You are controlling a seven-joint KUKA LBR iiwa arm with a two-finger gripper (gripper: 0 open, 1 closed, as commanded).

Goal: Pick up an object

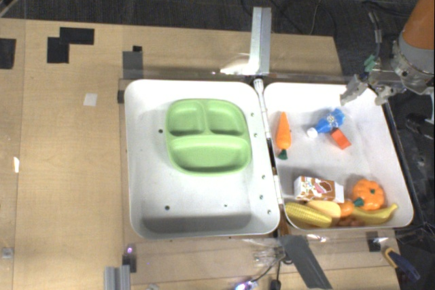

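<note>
My gripper (pixel 367 92) hangs over the far right corner of the right bin (pixel 394 146), its two fingers (pixel 351 89) spread apart and open with nothing between them. Just below and left of it lie a small blue bottle (pixel 327 123) and an orange-red block (pixel 340 139). A carrot (pixel 283 131) rests along the bin's left wall. At the near end sit a juice carton (pixel 318 188), a corn cob (pixel 311 215), a small pumpkin (pixel 368 194) and a banana (pixel 375 216).
The left bin (pixel 146 166) holds a green divided plate (pixel 207 134). A metal post (pixel 261 41) stands behind the seam between the bins. Cables run across the dark floor at the back right.
</note>
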